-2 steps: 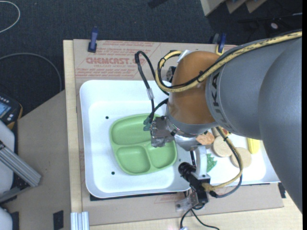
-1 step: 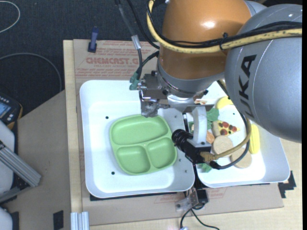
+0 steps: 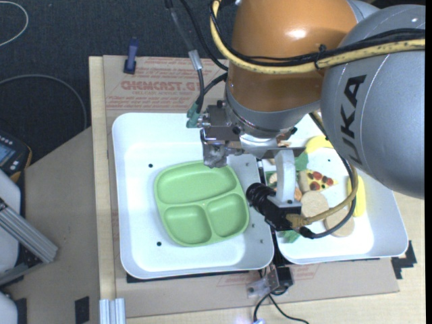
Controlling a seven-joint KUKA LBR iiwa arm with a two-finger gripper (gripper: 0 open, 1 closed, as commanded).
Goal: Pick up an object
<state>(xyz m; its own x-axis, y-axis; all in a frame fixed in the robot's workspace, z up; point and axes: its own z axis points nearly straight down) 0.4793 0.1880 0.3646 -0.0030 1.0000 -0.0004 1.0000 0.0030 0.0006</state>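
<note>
Arm low over the seam between the two bins, pincer near the green tray's far right corner

We see the pale green, three-compartment plastic tray lying flat in the left white bin, set at a slight angle, its compartments up. The small food-like pieces (a yellow one, a tan round disc, a slice with red dots) crowd the right white bin, partly behind the arm. We judge the arm to hang low here because a grasp is being tried near the bins' shared wall. The pincer sits just at the tray's far right rim, touching or barely above it; we cannot tell which. We cannot tell whether the pincer is open or closed, and nothing shows gripped in it. Both bins rest on the desk.
</note>
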